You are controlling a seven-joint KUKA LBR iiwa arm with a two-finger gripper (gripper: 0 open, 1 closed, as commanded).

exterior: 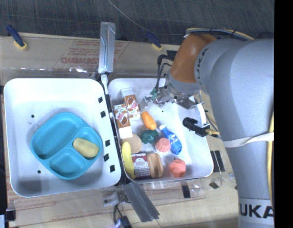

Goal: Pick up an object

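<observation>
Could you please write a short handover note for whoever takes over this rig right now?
Gripper: low over the right bin, near its back edge; nothing visible between its fingers.
Right bin: carton, carrot, banana, blue bottle, pink shell and other toys.
Left bin: blue divided plate holding a yellow piece.
Done: nothing picked up yet.
Left: grasp and lift one object.

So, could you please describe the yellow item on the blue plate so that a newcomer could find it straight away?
Look at the left white bin, which holds a blue divided plate. In the plate's right-hand compartment lies a pale yellow oval lump, roughly potato-shaped. It is the only item on the plate; every other object is crowded into the right bin.
</observation>
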